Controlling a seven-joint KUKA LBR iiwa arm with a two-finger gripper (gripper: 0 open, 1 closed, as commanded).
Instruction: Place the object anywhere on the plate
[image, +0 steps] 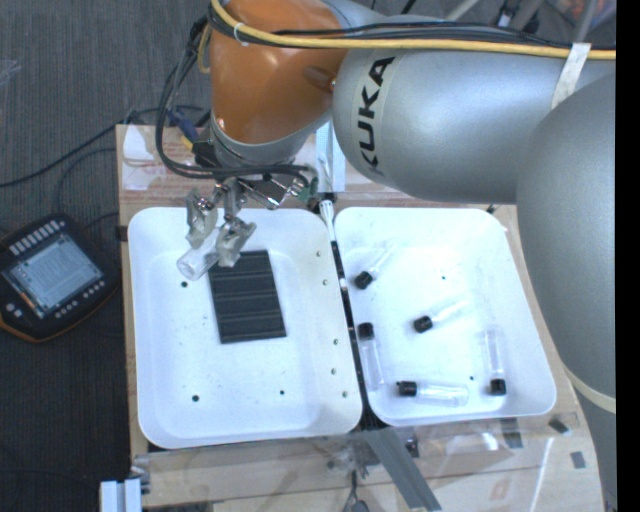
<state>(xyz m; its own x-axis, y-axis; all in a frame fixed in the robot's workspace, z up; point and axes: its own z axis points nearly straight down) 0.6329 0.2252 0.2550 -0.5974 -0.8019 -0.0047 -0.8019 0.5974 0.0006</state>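
- The claw (218, 238) is hanging over the upper part of the left bin (160, 400), and it is gripping a clear tube (196, 262) between its two pale fingers; the tube is sticking out toward seven o'clock from the fingertips.
- The tube is sitting just at the eleven o'clock corner of the dark plate (247, 296), its lower end looking to be off the plate's edge and over white bin floor.
- Judging from this, letting go here is risking a miss: the tube is round and smooth, so it could be rolling off the corner instead of settling on the plate.
- The grip is looking to be near one end, so the tube could be tipping or slipping while moving.
- The plate is a flat, dark rectangle with ridges running along its long side, which may be helping to stop a roll if the tube is lying along them.
- The left bin is shallow, white, glossy plastic with rounded corners and small dark specks.
- At three o'clock, the right bin (520, 260) is holding several more clear tubes with black caps (422, 323), scattered well apart.
- Under both bins, the wooden counter (135, 170) is showing at the edges.
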